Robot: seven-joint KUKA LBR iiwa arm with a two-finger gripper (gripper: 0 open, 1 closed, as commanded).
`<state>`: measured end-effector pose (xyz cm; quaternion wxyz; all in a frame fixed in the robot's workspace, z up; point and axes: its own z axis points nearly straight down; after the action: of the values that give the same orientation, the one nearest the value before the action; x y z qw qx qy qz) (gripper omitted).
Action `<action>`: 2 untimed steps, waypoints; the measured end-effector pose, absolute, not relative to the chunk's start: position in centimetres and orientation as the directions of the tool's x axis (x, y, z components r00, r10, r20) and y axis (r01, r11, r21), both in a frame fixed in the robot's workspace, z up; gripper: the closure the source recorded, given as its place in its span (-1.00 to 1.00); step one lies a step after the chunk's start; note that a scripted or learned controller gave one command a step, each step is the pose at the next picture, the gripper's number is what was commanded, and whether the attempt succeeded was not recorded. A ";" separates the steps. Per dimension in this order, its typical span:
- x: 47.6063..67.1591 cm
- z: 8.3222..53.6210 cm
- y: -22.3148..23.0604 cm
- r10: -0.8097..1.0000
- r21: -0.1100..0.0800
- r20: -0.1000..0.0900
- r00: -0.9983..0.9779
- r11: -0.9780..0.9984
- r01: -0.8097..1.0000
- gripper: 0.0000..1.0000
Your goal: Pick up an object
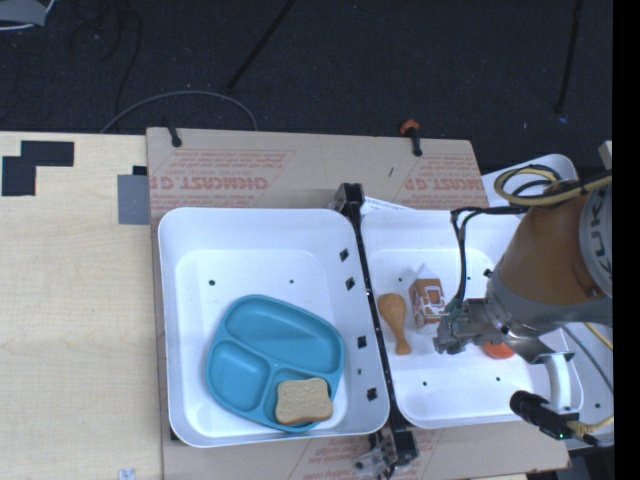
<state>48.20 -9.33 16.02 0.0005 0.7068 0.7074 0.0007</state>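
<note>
Two white bins on surface. Left bin (190, 268): blue divided plate (270, 353) w/ bread slice (303, 400) in its lower-right section. Right bin (420, 408): drumstick (394, 318), then brown carton (428, 300), orange item (497, 348) partly hidden. End effector (452, 334) low, just right of carton; open or closed, can't tell.

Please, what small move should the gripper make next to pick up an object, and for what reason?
Probably a short move left and down onto the small brown carton. The gripper sits in the right bin just beside the carton's lower right corner, with nothing seen between it and the carton. The drumstick-shaped toy lies farther left, so the carton seems the nearest target.
</note>
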 end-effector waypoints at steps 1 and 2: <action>48.0 21.9 -8.7 1.000 0.003 0.000 -0.001 0.001 1.000 1.00; 48.1 23.2 -8.8 1.000 -0.001 0.000 -0.001 0.001 1.000 1.00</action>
<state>48.07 -8.79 23.21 -0.0005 0.7069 0.7073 -0.0003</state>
